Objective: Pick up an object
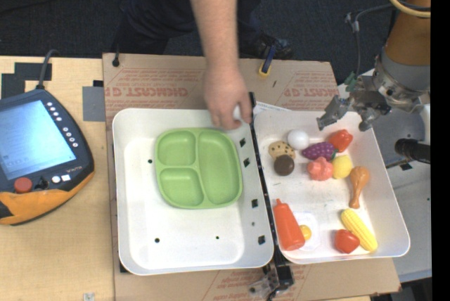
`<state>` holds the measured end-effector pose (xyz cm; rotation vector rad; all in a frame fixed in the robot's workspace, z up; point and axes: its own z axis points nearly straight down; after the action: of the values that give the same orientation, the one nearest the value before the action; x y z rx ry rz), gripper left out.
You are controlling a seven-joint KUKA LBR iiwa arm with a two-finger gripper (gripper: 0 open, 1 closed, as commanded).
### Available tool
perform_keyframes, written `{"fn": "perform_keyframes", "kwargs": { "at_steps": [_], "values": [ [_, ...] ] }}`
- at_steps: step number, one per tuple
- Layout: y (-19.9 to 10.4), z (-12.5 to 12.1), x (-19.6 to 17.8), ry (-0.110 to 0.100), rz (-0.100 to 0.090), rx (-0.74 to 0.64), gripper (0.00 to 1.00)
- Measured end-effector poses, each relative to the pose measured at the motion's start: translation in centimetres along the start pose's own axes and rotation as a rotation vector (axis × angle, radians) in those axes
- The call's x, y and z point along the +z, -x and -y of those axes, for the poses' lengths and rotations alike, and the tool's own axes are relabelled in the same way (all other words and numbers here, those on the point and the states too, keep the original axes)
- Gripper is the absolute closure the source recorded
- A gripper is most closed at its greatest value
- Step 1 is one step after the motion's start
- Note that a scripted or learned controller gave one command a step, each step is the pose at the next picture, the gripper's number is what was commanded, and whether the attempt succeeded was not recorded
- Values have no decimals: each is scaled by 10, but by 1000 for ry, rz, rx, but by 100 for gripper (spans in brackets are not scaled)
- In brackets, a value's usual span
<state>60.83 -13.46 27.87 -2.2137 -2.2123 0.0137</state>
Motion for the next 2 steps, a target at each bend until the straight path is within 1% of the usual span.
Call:
{"fn": "perform_keyframes", "kwargs": {
  "at_steps": [1,2],
  "values": [
    [0,-2,-7,11,2,-2,0],
    [-6,-2,40,7,1,0,0]
  ]
}}
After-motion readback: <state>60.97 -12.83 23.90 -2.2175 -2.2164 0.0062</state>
